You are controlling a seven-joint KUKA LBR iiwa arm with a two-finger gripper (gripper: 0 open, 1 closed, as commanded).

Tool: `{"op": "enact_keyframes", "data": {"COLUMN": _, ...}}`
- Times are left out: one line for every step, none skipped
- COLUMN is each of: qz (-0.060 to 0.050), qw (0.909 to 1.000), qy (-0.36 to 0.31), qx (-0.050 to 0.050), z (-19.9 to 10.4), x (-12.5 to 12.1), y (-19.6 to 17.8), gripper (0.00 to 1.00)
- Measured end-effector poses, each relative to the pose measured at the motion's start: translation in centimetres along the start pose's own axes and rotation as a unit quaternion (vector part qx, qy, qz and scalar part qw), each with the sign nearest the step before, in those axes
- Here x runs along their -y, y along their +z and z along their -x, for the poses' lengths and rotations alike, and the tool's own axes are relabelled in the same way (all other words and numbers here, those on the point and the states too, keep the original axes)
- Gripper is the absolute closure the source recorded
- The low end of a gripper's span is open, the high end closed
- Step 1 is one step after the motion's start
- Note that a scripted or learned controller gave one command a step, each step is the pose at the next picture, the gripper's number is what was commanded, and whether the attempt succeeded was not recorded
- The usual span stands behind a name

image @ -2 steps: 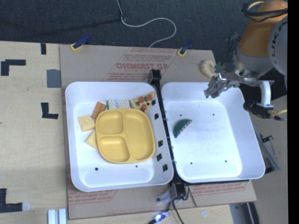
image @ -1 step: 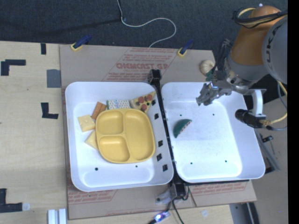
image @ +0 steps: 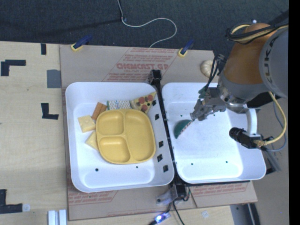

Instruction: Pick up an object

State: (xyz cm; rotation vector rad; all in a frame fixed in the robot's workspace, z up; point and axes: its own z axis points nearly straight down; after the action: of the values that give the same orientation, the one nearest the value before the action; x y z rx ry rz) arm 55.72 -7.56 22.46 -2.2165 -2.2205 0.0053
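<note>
Arm reaches in from the right, gripper [image: 199, 112] low over the right bin [image: 243, 172], near that bin's left-centre. Finger state: cannot tell, too small and dark against the wrist.

Likely target is the small green object [image: 182, 126] on the right bin floor, close to the bin's left wall, about mid-height along it. It sits just beside and below-left of the gripper tip; whether they touch, cannot tell. Nothing visibly lifted, object looks to rest on the bin floor.

Left bin [image: 75, 125] carries a yellow divided plate [image: 125, 136] at its centre, with tan flat pieces [image: 87, 123] at the plate's left edge and a few mixed small items [image: 143, 102] along its far edge, toward the bin's far-right corner. All well apart from the gripper.

Step, as judged: approach/descent onto the green object, grasp not confirmed. Next move calls for centring over the green piece, which lies offset toward the left wall, then closing and lifting straight up. Risk: wall is near, piece may slide or get nudged rather than caught
</note>
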Motion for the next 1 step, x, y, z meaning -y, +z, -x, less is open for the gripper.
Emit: {"op": "enact_keyframes", "data": {"qz": 0.001, "qw": 1.0000, "qy": -0.001, "qx": 0.000, "z": -3.46, "x": 3.41, "y": -0.75, "gripper": 1.00}}
